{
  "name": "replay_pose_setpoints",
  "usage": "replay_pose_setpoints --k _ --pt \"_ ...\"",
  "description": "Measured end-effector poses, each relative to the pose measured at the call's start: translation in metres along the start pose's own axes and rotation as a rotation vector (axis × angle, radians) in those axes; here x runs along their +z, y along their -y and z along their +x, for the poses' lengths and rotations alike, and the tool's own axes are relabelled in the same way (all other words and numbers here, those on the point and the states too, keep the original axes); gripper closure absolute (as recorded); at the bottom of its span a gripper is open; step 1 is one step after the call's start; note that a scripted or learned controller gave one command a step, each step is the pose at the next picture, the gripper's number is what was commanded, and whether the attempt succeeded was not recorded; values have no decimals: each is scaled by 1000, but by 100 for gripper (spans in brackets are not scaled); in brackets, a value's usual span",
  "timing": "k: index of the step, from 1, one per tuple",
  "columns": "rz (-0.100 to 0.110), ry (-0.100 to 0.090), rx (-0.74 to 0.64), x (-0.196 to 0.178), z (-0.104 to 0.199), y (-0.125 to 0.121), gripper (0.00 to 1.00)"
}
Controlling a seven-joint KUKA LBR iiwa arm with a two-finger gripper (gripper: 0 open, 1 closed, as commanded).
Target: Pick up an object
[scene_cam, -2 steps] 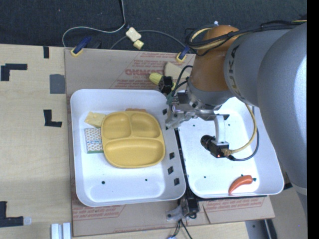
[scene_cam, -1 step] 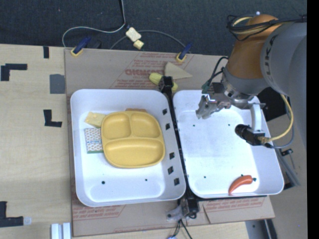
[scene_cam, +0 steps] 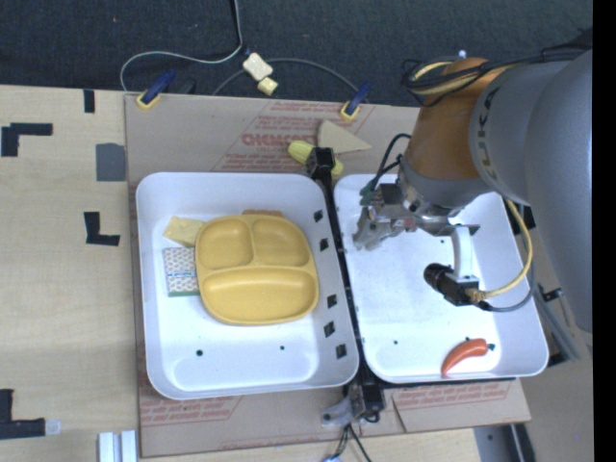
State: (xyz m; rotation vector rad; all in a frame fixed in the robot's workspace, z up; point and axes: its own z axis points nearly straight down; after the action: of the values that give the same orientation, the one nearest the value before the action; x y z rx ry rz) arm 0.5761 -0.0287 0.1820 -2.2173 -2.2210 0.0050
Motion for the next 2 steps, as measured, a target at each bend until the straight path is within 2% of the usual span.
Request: replay_pose_setpoints --k 1,2 --pt "-9 4 6 -61 -65 -2 100" --pt "1 -1 -5 -10 12 0 100"
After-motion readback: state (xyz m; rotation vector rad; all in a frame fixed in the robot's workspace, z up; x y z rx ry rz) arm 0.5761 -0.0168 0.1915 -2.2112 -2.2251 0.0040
